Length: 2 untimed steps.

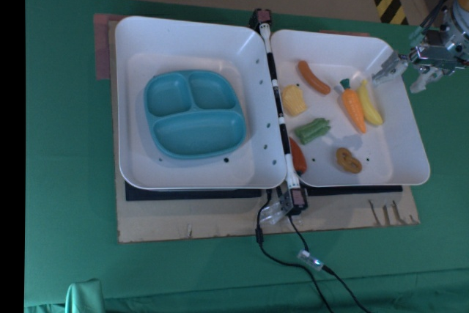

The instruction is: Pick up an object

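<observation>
The right bin [399,157] holds several toy foods: an orange sausage [314,77], a yellow piece [294,100], green beans [313,130], a carrot [353,105], a banana [369,103], a brown piece [349,160] and a red-orange piece [297,155] by the left wall. My gripper [404,76] hangs over the bin's far right edge, above and to the right of the banana. Its fingers [385,70] are spread with nothing between them.
The left bin [132,48] holds a teal divided plate [194,113]. A clamp bar [276,95] runs between the bins. A black cable [293,249] trails over the green cloth in front. Cardboard lies under the bins.
</observation>
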Each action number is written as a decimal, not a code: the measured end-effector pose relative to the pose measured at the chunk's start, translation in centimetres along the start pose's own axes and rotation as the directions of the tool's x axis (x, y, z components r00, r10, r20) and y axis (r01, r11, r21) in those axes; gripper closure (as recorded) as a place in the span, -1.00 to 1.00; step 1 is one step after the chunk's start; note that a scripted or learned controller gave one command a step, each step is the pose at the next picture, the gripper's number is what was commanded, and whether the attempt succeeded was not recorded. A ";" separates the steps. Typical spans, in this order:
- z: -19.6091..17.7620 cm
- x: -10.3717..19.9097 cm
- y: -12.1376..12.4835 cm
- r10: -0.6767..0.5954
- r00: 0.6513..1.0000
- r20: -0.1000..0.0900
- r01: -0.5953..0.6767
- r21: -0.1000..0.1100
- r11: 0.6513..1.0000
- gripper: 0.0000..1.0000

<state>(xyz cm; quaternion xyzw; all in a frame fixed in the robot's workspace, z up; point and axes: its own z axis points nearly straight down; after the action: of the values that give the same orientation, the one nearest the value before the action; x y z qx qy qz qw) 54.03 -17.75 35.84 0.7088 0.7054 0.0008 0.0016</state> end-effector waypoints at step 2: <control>17.3 1.9 0.4 -0.001 1.000 0.004 0.001 -0.011 1.000 -1.00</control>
<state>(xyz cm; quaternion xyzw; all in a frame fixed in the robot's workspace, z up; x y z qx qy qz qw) 54.52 -15.83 18.50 0.7085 0.7057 0.0033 0.0070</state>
